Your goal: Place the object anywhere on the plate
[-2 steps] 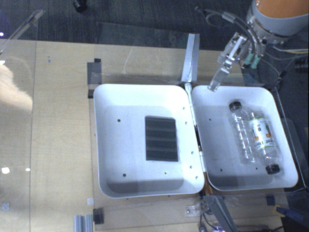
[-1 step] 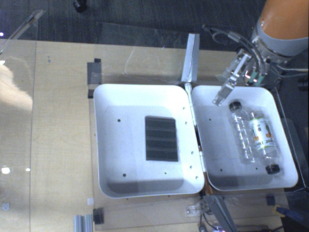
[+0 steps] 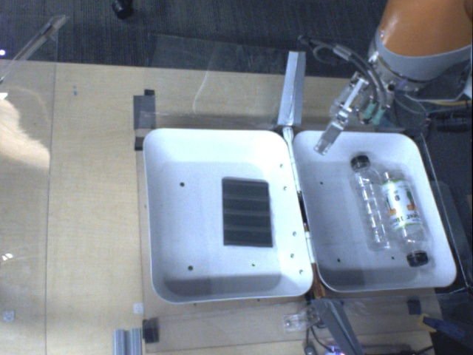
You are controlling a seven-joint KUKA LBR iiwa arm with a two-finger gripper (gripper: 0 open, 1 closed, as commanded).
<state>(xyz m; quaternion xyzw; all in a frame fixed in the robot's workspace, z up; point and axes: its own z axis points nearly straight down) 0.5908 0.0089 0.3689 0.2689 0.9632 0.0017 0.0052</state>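
Bottles, two clear plastic ones, lay side by side in the right bin [image 3: 436, 198]: a plain bottle [image 3: 369, 202] with its dark cap toward the far side, and a labelled bottle [image 3: 403, 217] just to its right, touching or nearly so, with its cap toward the near side. Either could be the object meant; the task sentence did not say which. The dark ribbed plate [image 3: 247, 211] sat flat in the middle of the left bin [image 3: 170, 168], well apart from both bottles, with nothing on it.

The gripper [image 3: 325, 142] hung over the far left corner of the right bin, slanting down from the orange-banded arm [image 3: 421, 21] at the far right. Nothing was between its fingers, and how far they stood apart could not be told at this angle.

By my reading, the step in hand was the approach, before any grasp. The next move would call for shifting right and nearer, over one bottle, then closing across its narrow width. Round, smooth plastic could roll or slip, and the neighbouring bottle left little room for a finger between them.
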